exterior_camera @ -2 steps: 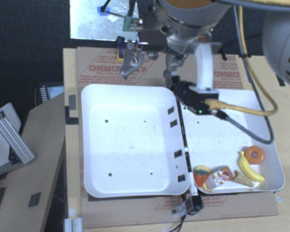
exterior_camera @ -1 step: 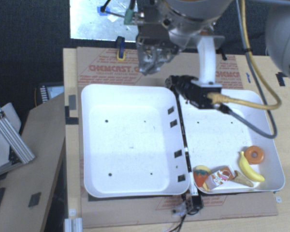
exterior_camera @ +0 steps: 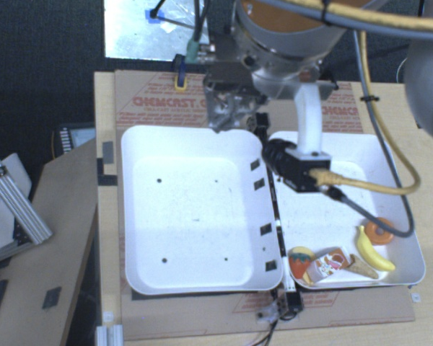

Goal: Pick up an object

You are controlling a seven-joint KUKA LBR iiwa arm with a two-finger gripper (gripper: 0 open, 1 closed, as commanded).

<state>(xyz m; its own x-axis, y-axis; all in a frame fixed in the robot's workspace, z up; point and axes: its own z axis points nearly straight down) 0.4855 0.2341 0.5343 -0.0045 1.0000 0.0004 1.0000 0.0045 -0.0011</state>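
Toy foods, among them a banana [exterior_camera: 374, 251], wait unpicked in the right bin [exterior_camera: 411, 265]; beyond them the gripper [exterior_camera: 227, 114] hovers, grip state unclear.

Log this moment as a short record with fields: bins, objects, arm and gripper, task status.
left bin: white, shallow, nothing visible inside
right bin: white, holds all the objects, grouped at its near edge
objects: banana; orange fruit beside it; a small orange-red item; a red and white packet; a tan cone-shaped piece
arm: reaches over the far edge of the bins
gripper: above the left bin's far rim, blurred
task status: no object seen at the gripper; all lie in the right bin
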